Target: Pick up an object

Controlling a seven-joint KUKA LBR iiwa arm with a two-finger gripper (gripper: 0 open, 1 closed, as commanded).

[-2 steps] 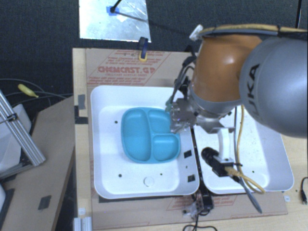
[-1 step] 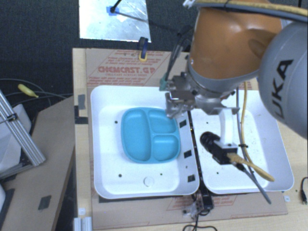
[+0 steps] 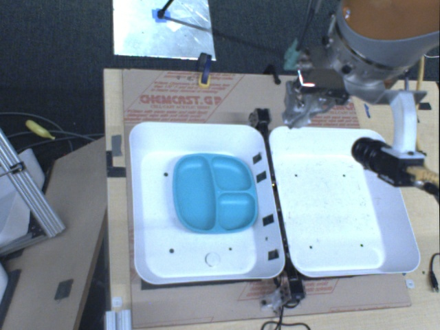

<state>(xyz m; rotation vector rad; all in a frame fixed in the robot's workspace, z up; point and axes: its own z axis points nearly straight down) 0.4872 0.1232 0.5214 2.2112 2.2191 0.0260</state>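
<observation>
A blue divided plate [image 3: 213,192] lies flat in the middle of the left bin [image 3: 155,157], well apart from the gripper [image 3: 302,108], which hangs at the right bin's [image 3: 337,253] far-left corner.

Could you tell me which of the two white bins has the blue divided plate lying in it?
The left bin holds the blue divided plate; the right bin sits under the gripper.

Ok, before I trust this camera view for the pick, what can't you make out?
- gripper: fingers blurred, so open or shut is unclear.
- Arm: cut off by the top and right edges.
- blue plate in the left bin: compartment contents too faint to judge.
- right bin: small specks too small to identify.
</observation>
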